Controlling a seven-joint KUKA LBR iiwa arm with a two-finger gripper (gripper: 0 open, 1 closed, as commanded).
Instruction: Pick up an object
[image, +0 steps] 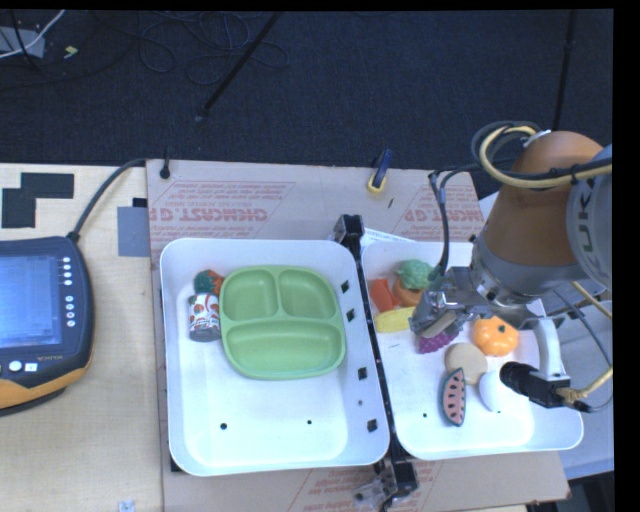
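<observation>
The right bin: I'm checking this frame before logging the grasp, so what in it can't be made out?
- The hand, camera view: too small and blurred to tell whether it grips anything.
- The purple item: partly under the hand, so its identity is unclear.
- The right bin: its far corner is covered by the arm.
- The white item: part covered by a black attachment.

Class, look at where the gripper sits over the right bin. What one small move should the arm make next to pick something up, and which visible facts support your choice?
Probably a short descent. The gripper hangs over the right bin, amid crowded toy food: a yellow piece beside it, a purple piece just below. Nothing shows between its fingers, so lowering onto the purple piece seems the likeliest step.
</observation>
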